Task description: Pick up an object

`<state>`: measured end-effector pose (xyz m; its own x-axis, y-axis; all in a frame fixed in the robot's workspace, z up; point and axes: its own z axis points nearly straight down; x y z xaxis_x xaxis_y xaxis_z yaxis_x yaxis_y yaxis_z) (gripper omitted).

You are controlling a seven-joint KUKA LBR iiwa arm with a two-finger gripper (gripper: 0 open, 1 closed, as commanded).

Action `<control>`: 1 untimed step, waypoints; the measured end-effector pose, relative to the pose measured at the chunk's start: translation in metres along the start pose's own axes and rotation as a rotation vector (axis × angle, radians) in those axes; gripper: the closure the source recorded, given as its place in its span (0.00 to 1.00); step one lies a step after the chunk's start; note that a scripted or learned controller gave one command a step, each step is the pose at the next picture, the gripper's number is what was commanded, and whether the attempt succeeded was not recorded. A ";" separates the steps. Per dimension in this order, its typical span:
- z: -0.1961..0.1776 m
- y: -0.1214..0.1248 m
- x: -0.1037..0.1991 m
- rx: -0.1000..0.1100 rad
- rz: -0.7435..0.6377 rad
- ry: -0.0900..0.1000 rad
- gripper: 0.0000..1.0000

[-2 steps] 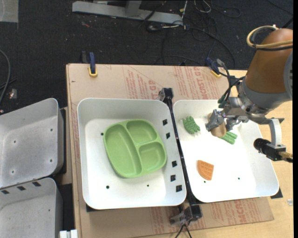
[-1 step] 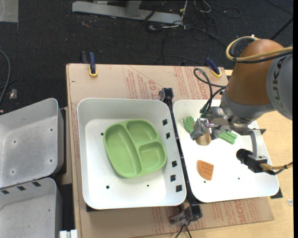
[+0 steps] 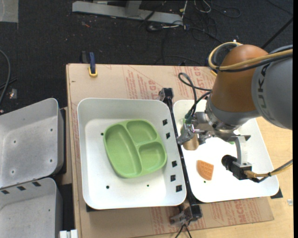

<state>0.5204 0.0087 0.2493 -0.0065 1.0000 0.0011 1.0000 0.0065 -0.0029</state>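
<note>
Camera view, from above the bench: an orange wedge-shaped object (image 3: pixel 205 169) lies on the floor of the right white bin (image 3: pixel 260 183), apart from my gripper (image 3: pixel 190 138), which hangs over that bin's left edge beside a small tan object (image 3: pixel 190 144); whether I am open or closed, I cannot tell. My grey arm (image 3: pixel 274 88) crosses in from the right. In the left white bin (image 3: pixel 93 186) rests a green divided plate (image 3: pixel 135 148). Both bins sit on a cardboard-covered bench (image 3: pixel 125 79). Cables (image 3: pixel 195 14) trail across the dark floor (image 3: pixel 42 37) beyond.
</note>
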 end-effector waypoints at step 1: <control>0.014 -0.014 0.050 0.000 -0.001 0.001 1.00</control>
